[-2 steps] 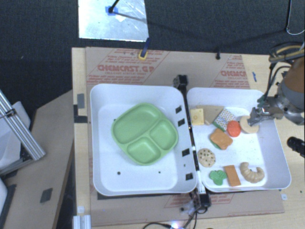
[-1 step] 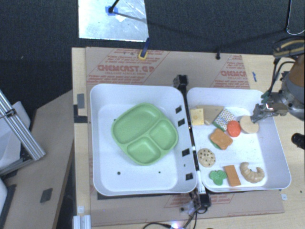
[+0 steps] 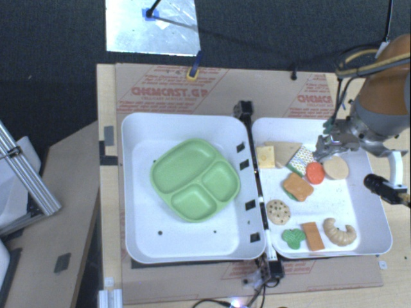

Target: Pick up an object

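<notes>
Two white bins sit side by side on the bench. From where I stand, the left bin (image 3: pixel 138 172) holds a green tray (image 3: pixel 194 179) with three compartments, lying roughly in its middle and turned at a slant.

The right bin (image 3: pixel 372 233) carries the food pieces. Along its far edge lie a yellow cheese block (image 3: pixel 266 156) and, just beside it, a tan slice (image 3: pixel 287 150). Next comes a small patterned packet (image 3: pixel 300 162), touching a red-orange round (image 3: pixel 314 172), which in turn sits against a pale disc (image 3: pixel 336 169). A toast piece (image 3: pixel 297 187) lies just nearer than the packet. Closer to me are a cookie (image 3: pixel 278 211), a green broccoli (image 3: pixel 293 237), an orange cracker (image 3: pixel 313 235) just beside it, and a croissant (image 3: pixel 340 231) near the bin's near right corner.

The arm comes in from the right, its orange band above the wrist showing at the top right. The gripper (image 3: pixel 326 145) hangs over the far part of the right bin, just above the packet, the red-orange round and the pale disc. Its tip is a dark, blurred cluster against the bin, so whether it is spread or pressed together I cannot tell, and nothing is seen pinched in it. Every food piece rests on the bin floor.
</notes>
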You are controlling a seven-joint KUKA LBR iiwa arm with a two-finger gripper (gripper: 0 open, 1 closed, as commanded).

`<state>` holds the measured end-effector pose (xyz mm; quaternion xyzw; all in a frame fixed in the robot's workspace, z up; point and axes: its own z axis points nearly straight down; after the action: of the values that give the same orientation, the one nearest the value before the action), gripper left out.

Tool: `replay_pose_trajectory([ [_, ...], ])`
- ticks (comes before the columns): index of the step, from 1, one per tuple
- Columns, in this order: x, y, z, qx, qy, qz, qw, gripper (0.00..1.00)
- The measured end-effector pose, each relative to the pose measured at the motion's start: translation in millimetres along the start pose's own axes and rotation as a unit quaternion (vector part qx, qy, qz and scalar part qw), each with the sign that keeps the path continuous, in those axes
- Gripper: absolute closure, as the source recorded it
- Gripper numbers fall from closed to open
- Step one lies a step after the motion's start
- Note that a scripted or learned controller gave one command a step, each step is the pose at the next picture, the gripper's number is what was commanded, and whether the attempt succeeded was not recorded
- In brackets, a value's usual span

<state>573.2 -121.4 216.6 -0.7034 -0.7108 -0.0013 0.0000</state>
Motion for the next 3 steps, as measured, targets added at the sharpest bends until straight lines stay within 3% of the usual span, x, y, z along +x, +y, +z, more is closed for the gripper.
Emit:
replay_pose_trajectory([
  [1, 45.1, 20.4, -11.2, -0.001, 0.000, 0.000, 1.0000, 1.00],
  [3, 141.6, 64.6, 2.2, -0.001, 0.000, 0.000, 1.0000, 1.00],
])
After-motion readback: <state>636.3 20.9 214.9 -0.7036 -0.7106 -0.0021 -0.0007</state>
